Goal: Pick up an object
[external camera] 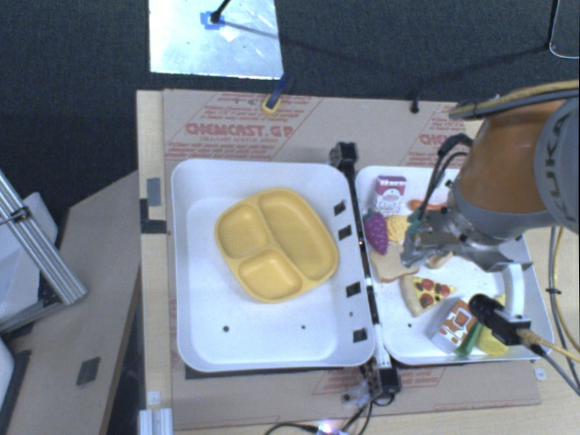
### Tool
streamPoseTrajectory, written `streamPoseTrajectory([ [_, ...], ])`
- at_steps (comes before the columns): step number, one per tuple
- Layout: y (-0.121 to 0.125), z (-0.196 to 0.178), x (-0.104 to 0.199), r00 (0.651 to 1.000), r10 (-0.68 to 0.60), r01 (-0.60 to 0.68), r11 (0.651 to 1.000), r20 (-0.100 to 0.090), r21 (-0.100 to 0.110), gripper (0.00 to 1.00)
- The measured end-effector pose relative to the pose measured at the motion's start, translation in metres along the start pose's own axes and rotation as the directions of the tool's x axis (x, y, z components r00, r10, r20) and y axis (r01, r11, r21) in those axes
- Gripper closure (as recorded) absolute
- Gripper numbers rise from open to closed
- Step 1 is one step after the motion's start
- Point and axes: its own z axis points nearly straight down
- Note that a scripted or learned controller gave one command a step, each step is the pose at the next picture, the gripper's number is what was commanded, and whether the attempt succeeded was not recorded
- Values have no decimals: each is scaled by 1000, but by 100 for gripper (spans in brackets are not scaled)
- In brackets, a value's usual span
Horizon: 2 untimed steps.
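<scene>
Two shallow white bins sit side by side on the table. The left bin takes up the middle of the frame and holds a yellow divided plate with three compartments, lying roughly at the bin's centre and turned at a slant. The right bin, at the right of the frame, holds a scatter of small toy foods. Near its upper left corner is a small carton with a purple and white label; just below it lies a purple bunch of grapes beside a yellow piece. Lower down, a pizza slice lies near the bin's middle, and an orange and white packet sits toward the lower right, next to a green and yellow item.

The arm, grey with a broad orange band, comes in from the right edge and reaches down over the right bin. The gripper is low among the toys, just right of the grapes and above the pizza slice, near a tan piece at the bin floor. From this angle I cannot tell whether the jaws are apart or together, nor whether anything sits between them.

A reflective square sheet lies on the dark floor at the top of the frame.
</scene>
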Motion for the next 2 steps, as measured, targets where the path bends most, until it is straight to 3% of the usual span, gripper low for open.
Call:
streamPoseTrajectory([
  [2,1,17,-6,1000,4,-4,1000,1,1,100],
])
